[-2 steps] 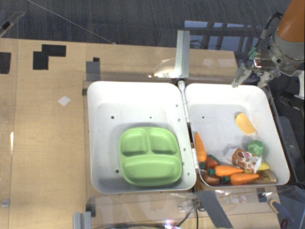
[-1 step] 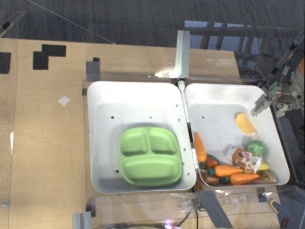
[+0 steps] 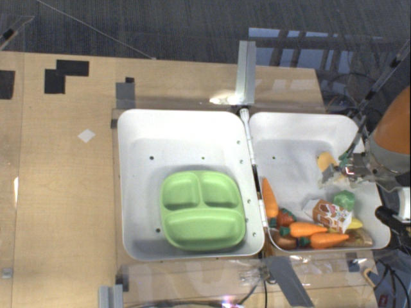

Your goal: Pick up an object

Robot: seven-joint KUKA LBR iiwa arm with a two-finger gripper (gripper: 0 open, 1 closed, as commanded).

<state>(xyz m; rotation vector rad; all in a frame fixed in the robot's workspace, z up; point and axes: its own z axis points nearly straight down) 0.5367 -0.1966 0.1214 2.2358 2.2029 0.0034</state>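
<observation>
Gripper [image 3: 339, 170]: low over right bin [image 3: 289, 130]; finger state cannot be told. Yellow piece [image 3: 325, 161] just beside it, possibly touching. Nothing visibly lifted; pick pending.

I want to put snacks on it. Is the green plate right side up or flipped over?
Right side up. The green divided plate lies flat in the left bin, and its three hollow sections face upward, with nothing in them.

The arm [image 3: 393, 130] is cut off at the right edge; the tool's [image 3: 338, 170] fingers are too small to tell.
</observation>
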